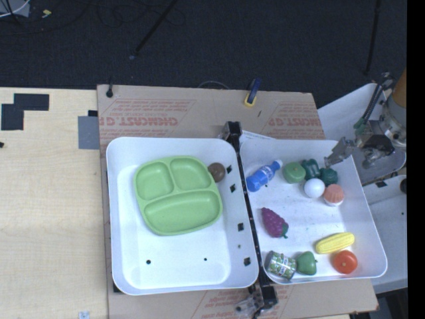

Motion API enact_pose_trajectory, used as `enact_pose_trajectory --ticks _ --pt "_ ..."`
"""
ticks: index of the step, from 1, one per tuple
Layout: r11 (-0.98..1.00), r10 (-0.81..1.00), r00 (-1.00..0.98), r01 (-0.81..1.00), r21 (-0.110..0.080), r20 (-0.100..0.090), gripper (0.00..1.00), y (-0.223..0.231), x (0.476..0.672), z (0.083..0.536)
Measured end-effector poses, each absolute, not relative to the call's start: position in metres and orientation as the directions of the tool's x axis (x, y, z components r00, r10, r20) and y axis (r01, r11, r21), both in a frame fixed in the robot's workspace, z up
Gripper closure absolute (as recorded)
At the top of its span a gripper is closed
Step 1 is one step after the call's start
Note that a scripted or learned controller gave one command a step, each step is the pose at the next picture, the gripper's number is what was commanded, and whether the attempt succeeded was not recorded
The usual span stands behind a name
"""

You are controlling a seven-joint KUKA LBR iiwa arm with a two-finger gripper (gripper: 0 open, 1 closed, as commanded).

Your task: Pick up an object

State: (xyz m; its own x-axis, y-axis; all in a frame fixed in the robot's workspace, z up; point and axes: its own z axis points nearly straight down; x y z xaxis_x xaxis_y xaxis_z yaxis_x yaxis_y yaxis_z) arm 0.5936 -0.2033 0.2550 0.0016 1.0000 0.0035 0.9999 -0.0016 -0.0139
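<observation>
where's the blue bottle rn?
The blue bottle lies in the right bin, near its upper-left corner, just right of the divider between the bins, with the green round toy to its right and the purple grapes below it.

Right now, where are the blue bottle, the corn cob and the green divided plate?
blue bottle [261, 176], camera view, middle of its body, in the right bin.
corn cob [334, 242], camera view, middle of the yellow cob, right bin.
green divided plate [178, 195], camera view, on the ridge between its compartments, left bin.
</observation>
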Motion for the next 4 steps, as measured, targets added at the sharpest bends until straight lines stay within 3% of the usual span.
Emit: enact_pose_trajectory --ticks 1,4 --pt "0.000 1.000 0.000 1.000 0.000 0.000 0.00 -0.203 0.596 0.263" --pt "0.001 1.000 -0.001 1.000 -0.003 0.001 0.00 -0.208 0.600 0.100"
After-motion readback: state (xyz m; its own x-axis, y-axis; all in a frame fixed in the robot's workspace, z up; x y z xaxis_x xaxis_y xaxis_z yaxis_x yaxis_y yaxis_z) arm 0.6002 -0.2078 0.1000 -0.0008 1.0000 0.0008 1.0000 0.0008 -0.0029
